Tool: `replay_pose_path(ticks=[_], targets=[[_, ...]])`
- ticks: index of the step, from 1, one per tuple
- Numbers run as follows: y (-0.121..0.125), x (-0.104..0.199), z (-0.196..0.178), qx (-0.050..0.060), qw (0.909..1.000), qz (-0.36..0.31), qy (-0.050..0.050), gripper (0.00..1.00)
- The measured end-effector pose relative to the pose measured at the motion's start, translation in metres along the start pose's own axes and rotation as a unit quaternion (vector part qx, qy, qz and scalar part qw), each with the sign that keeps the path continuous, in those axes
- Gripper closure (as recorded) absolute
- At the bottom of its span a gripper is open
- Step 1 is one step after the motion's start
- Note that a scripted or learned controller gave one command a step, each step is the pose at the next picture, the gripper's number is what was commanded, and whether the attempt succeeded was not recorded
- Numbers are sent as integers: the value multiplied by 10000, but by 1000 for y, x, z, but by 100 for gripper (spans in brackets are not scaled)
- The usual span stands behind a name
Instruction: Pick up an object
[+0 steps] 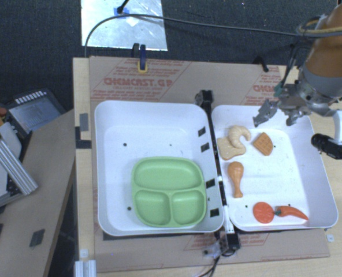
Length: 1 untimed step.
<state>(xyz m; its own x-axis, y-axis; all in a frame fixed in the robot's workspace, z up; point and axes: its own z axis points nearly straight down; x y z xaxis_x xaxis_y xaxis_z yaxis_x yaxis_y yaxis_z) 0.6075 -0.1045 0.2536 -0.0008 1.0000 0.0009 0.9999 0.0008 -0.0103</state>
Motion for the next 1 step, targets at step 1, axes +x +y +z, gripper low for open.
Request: replay_pose_path(ticks=[1], targets=[[2,0,-6,-59,10000,-10,-7,0]])
